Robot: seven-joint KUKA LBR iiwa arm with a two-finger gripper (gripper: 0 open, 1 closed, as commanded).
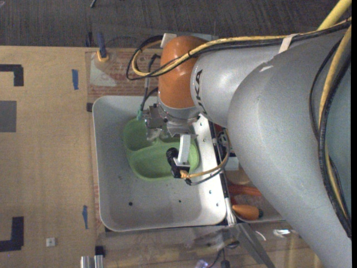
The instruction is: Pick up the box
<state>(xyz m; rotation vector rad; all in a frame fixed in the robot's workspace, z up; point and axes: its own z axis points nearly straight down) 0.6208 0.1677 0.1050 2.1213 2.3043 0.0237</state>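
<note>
Arm [251,82] reaches over left white bin [111,205]; gripper [162,128] low above green bowl-like item [139,149]. Grip state cannot be told. Orange items [245,210] in neighbouring bin.

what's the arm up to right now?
The KUKA arm reaches in from the right, its wrist low over the left white bin. The hand sits right above a green box in that bin. No grasp is visible. Orange items lie in the other bin.
</note>
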